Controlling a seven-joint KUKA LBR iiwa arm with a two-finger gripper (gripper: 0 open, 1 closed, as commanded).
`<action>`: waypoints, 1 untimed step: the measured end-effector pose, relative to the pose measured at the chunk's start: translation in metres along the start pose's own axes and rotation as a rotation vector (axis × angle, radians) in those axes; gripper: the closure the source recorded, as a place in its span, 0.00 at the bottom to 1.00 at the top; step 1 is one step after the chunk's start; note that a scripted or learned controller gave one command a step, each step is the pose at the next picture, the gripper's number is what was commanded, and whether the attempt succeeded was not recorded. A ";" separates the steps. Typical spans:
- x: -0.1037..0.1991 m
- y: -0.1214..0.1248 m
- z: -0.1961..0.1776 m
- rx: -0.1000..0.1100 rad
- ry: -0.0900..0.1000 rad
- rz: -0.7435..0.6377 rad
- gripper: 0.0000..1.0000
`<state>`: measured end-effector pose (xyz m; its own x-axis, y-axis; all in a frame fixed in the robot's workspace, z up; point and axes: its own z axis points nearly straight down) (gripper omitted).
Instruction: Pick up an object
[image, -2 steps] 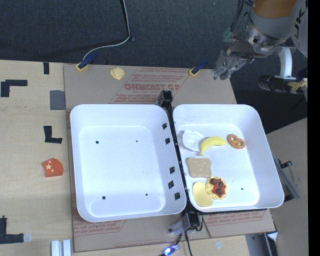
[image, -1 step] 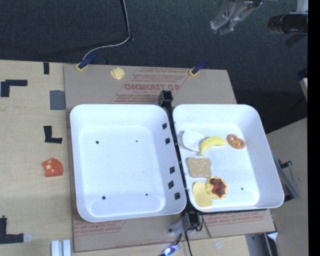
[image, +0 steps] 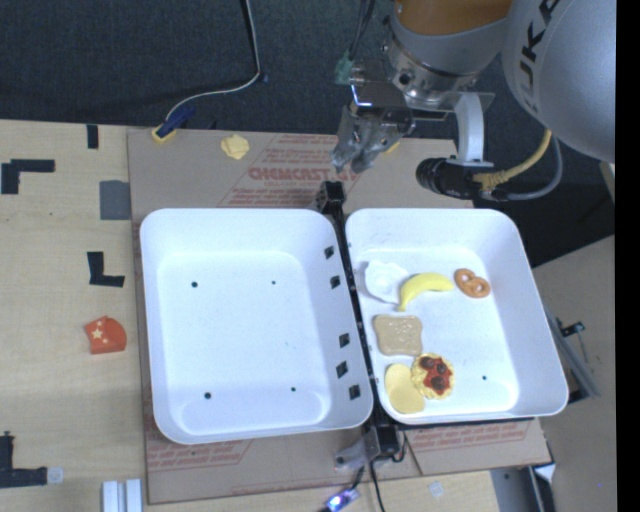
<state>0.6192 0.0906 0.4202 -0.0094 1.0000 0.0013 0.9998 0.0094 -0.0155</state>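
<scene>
Cardboard-topped bench, arm cropped at top edge, gripper (image: 357, 152) beyond the bins, grip state unclear, banana (image: 424, 287) in right bin (image: 520, 330).

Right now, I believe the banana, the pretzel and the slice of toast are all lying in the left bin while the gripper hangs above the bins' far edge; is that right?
Not quite: the camera view shows the banana, pretzel and toast lying in the right bin, not the left bin. The gripper does hang above the bins' far edge.
</scene>
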 end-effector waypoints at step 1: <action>0.057 0.045 0.164 0.001 -0.004 0.004 1.00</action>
<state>0.6615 0.1484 0.2554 -0.0052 1.0000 -0.0023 0.9999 0.0051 -0.0164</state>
